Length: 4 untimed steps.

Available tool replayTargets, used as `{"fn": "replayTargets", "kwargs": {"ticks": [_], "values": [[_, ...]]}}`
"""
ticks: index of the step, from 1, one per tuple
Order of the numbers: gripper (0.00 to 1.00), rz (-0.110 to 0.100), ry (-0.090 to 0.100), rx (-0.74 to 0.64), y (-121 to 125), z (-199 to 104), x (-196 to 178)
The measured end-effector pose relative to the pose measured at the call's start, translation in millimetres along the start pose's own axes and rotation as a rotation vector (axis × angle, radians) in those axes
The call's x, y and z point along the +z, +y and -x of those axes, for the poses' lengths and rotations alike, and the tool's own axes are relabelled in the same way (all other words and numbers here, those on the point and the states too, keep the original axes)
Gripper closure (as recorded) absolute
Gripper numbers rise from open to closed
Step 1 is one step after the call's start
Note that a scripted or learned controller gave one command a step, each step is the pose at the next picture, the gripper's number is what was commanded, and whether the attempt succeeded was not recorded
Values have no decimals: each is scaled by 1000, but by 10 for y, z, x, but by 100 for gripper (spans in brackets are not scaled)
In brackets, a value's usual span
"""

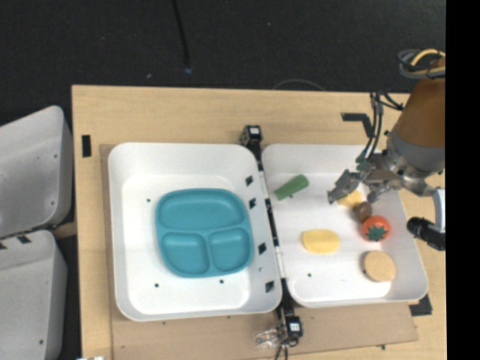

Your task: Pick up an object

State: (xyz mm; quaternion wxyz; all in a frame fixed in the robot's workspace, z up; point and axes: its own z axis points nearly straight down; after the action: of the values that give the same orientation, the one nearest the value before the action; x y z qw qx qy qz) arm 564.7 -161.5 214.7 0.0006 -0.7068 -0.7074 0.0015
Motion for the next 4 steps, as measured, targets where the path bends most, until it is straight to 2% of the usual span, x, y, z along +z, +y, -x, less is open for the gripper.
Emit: {"fn": "replayTargets", "kwargs": {"ticks": [1, 2, 3, 4], "values": [[0, 0, 0, 1, 78, -48, 505], [0, 0, -1, 5, 26, -67, 943], [100, 7, 0, 10, 43, -62, 810], [100, 8, 0, 5, 65, -31, 376]]}}
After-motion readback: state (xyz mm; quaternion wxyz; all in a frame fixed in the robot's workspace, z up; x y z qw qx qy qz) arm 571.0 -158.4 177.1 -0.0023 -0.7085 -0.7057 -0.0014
